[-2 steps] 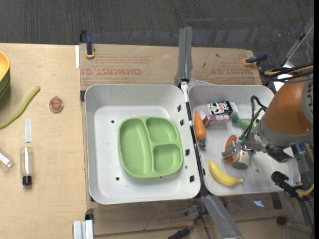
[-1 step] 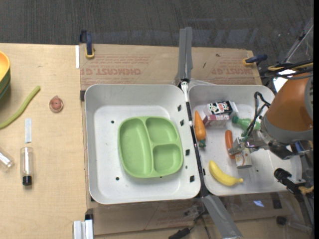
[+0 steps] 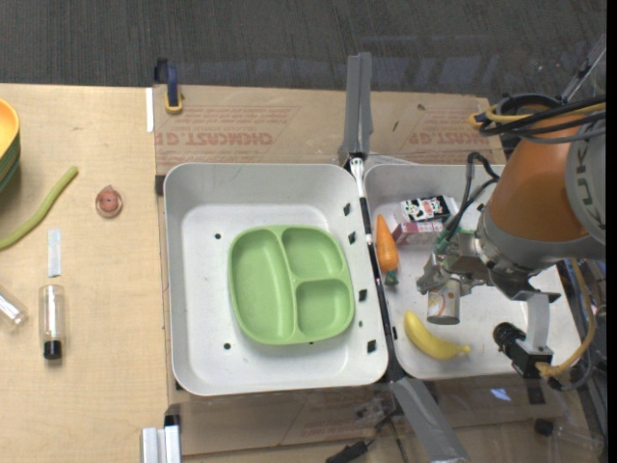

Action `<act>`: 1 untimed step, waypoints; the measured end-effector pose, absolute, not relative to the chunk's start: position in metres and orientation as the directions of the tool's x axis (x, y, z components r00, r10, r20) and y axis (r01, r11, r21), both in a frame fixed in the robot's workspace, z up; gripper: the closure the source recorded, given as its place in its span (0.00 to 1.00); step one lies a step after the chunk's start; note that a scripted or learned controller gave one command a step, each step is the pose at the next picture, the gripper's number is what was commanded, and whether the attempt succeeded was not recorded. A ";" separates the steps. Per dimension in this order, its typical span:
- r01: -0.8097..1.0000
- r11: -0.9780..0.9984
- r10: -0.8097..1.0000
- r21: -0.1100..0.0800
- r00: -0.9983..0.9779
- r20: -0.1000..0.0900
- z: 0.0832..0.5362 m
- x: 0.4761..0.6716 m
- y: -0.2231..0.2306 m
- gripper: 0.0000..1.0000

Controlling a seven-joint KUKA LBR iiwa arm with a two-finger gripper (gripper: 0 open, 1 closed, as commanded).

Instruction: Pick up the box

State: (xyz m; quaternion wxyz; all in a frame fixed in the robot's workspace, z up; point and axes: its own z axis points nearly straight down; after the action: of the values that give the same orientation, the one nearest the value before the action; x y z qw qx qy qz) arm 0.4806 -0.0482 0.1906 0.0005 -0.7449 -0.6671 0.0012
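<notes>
You could see the box (image 3: 425, 212) lying at the far side of the right bin (image 3: 482, 363), apart from the gripper (image 3: 442, 292). It was small, white and pink with black marks. The fingers' state I cannot tell.

Cardboard sheet (image 3: 289, 128) behind bins: red print, upside down, "CHEMCAST GP".
</notes>
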 end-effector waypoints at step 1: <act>0.994 -0.111 0.994 -0.003 0.111 -0.003 0.199 0.481 -0.049 1.00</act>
State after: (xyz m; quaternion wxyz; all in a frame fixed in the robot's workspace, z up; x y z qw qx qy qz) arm 0.4812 -0.0493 0.1987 0.0004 -0.7452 -0.6669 0.0022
